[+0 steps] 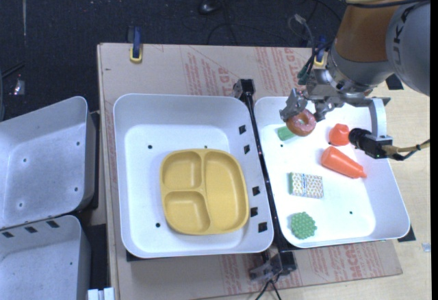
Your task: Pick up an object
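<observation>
- The gripper [299, 112] is seen low over the right bin [383, 220], near that bin's far-left corner, reached in from the 2 o'clock side.
- A reddish-brown round object [303, 124] is seen right at the gripper's tip, touching or just under it; whether it is clamped, and whether the gripper is apart or together, cannot be told.
- A small green piece [285, 133] lies just beside the round object, at its 8 o'clock.
- A small orange block [339, 134] lies at the round object's 3 o'clock, near but apart from it.
- An orange cone [342, 162] lies on its side at the 5 o'clock of the gripper.
- A patterned rectangular packet [305, 185] and, nearer the camera, a green bumpy ball [302, 225] are found at the gripper's 6 o'clock, well apart from it.
- In the left bin [137, 120], a yellow divided plate [204, 190] is set, at the gripper's 8 o'clock.
- Both bins are carried by the counter [178, 66].
</observation>
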Robot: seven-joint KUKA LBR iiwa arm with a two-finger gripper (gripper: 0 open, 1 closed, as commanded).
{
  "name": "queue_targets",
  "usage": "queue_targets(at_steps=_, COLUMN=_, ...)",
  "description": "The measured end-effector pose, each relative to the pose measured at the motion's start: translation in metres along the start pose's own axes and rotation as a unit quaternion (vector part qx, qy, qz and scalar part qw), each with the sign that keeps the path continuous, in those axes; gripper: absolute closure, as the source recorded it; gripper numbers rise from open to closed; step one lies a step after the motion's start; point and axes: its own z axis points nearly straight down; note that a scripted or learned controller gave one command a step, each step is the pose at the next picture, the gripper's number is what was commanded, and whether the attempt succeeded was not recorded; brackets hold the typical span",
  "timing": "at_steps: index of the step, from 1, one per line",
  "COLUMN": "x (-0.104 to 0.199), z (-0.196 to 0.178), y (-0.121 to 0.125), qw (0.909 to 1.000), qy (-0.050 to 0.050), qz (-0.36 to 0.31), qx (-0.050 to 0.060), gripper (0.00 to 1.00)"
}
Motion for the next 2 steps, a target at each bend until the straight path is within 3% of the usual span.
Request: queue_targets(at_steps=2, x=0.102, z=0.012, y=-0.002, qw=1.0000, qy=0.000, qz=0.000, qx=0.001, gripper=1.00)
